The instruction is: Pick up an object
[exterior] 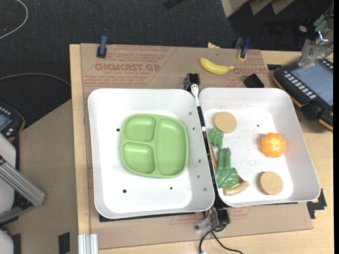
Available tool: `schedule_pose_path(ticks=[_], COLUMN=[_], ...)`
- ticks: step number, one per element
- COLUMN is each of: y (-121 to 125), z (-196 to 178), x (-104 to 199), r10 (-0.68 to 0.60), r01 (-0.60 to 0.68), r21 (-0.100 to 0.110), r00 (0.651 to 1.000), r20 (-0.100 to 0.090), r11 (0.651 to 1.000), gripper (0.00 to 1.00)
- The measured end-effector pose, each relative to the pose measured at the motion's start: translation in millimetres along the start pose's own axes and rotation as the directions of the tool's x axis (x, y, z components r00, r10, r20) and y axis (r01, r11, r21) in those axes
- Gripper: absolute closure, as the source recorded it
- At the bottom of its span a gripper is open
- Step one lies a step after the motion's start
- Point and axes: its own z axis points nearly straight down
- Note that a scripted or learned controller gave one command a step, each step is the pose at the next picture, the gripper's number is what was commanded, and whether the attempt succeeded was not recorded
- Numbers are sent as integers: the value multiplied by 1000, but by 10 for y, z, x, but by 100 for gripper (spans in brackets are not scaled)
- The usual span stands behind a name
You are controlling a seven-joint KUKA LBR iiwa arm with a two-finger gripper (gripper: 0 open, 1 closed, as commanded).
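Honestly, I've got nothing solid to say about the arm's pose here. Same goes for the wrist angle and the gripper, I just can't tell from this shot, so I'm not going to guess.
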Motion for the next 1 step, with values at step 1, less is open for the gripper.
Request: schedule_pose_path(ticks=[1], y=[-389], z=[-1150], x=[718], r10=[-12], r01=[12], r21=[1], r00=[1000], r20=[-8], r11=[1000], gripper=[100])
